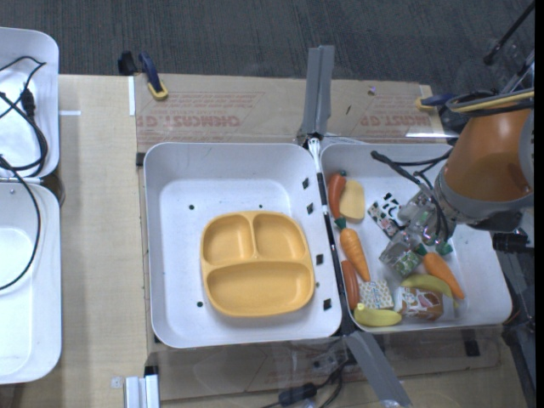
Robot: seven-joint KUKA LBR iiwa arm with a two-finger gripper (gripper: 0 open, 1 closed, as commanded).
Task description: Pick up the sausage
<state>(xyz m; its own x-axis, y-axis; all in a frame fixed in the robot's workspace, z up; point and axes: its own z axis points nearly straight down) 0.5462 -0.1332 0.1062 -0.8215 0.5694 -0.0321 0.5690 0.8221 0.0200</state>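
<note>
In the right bin (484,313) a slim reddish sausage (349,285) lies along the left wall, just below a carrot (353,252). A second reddish, sausage-like piece (337,191) lies further back by the same wall, next to a yellow cheese wedge (353,201). My gripper (408,243) hangs low over the middle of the right bin, to the right of both reddish pieces and apart from them. It is above a green piece (409,263). The orange-banded wrist (489,155) covers the bin's far right corner.
The left bin (170,253) holds a yellow divided plate (257,263). Near the right bin's front lie a banana (378,316), a patterned cracker (375,293), a brown packet (422,305) and another carrot (444,274). A grey post (318,92) stands behind the bins.
</note>
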